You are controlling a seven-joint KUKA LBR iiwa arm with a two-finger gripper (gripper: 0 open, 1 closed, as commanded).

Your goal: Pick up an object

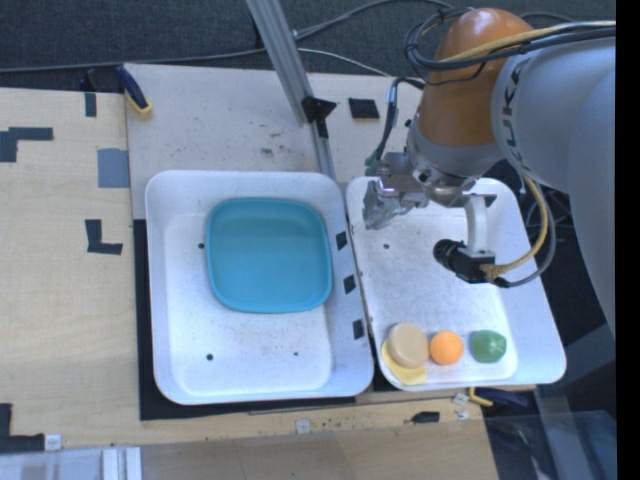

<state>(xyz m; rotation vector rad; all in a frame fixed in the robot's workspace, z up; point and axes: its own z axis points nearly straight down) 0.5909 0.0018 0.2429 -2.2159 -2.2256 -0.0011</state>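
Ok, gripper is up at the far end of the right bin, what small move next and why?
Probably bring the gripper toward the near edge of the right bin. The tan round piece, orange ball and green ball sit in a row there, and the gripper is well away from them.

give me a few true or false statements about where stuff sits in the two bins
1. The blue plate lies in the left bin. True.
2. The orange ball sits between the green ball and the tan round piece. True.
3. The three small objects lie at the far end of the right bin. False: they line its near edge.
4. The gripper is over the blue plate. False: it hangs over the right bin's far left corner.
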